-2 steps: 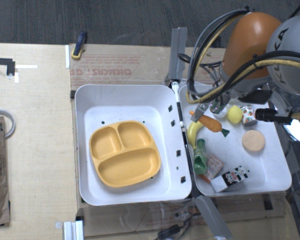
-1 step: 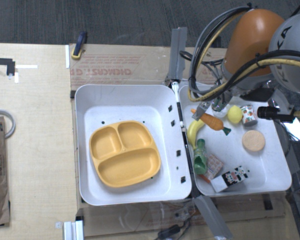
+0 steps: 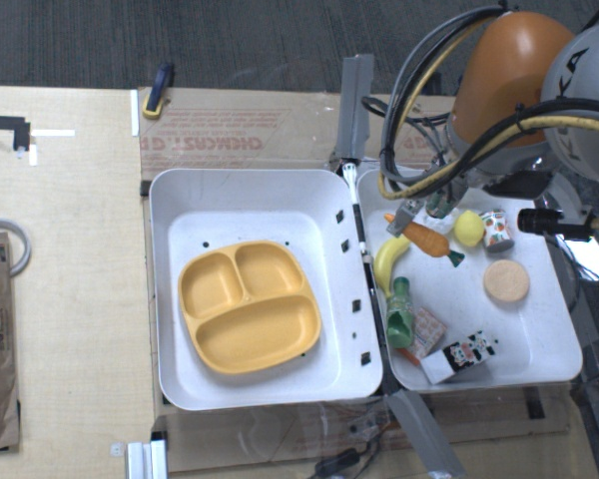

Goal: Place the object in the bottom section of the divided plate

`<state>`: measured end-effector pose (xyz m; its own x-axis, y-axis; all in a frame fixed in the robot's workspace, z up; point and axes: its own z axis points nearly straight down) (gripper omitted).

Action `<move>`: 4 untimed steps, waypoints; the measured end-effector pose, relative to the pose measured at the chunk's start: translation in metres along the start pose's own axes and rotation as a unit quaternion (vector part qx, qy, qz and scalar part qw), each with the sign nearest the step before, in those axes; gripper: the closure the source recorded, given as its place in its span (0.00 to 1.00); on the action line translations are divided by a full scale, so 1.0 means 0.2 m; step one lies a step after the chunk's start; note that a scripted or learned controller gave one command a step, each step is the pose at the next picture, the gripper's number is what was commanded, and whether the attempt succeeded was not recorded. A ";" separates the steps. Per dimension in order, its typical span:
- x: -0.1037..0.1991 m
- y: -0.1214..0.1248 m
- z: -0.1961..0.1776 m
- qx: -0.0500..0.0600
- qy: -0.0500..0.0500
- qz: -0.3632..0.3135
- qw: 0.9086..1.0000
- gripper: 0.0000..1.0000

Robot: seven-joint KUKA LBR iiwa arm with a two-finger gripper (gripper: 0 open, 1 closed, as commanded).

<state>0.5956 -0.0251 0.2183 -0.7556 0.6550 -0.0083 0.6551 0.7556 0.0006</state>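
**Arm low over the right bin, plate waiting in the left**

Camera view: the gripper [image 3: 431, 211] hangs over the right bin [image 3: 554, 362], just above the carrot [image 3: 428, 239]; whether its claw is spread or pinching, I cannot tell. Banana [image 3: 387, 260] and lemon [image 3: 468, 229] lie beside the carrot. The yellow divided plate [image 3: 250, 307] sits in the left bin [image 3: 170, 267].

Divided plate [image 3: 250, 307] in left bin [image 3: 170, 267]. In right bin [image 3: 564, 352]: banana [image 3: 387, 259] leftmost, carrot [image 3: 429, 239] beside it, lemon [image 3: 468, 229] further right, round disc [image 3: 506, 280] below.
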 end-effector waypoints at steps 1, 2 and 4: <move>-0.37 -0.09 0.14 0.000 0.002 0.003 1.000 1.00; -0.38 -0.09 0.09 0.000 0.000 0.003 1.000 1.00; -0.10 -0.04 -0.51 0.000 0.003 -0.015 1.000 1.00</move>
<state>0.6052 -0.0441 0.3207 -0.7752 0.6317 -0.0033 0.6318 0.7752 0.0006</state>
